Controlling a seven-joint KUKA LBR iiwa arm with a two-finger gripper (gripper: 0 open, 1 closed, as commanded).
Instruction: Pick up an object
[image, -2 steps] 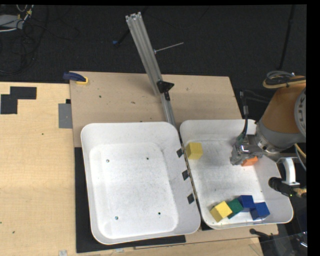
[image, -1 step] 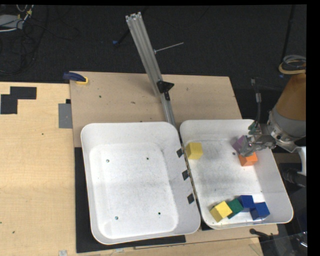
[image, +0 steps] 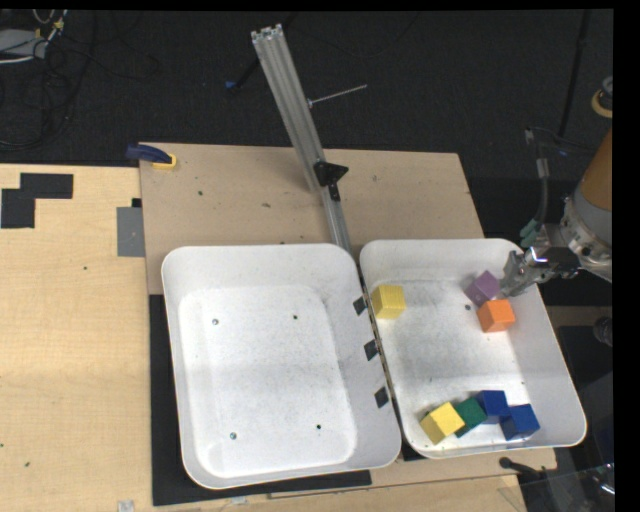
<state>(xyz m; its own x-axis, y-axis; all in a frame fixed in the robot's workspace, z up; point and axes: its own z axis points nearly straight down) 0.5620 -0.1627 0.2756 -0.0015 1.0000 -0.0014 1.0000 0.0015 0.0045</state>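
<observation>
The right bin (image: 455, 260) holds several blocks. A yellow cube (image: 389, 301) lies near its left wall. A purple block (image: 484, 287) and an orange cube (image: 496, 315) sit at the upper right. At the front lie a yellow block (image: 441, 421), a green block (image: 470, 413) and two blue blocks (image: 506, 415). My gripper (image: 522, 271) reaches in from the right, its tips just right of the purple block and above the orange cube. Nothing shows between its fingers.
The left bin (image: 200, 265) stands beside the right one, joined by black clips (image: 370, 348). A slanted aluminium bar (image: 300, 130) rises behind the bins. A blue and yellow clamp (image: 152, 155) lies at the board's far left corner.
</observation>
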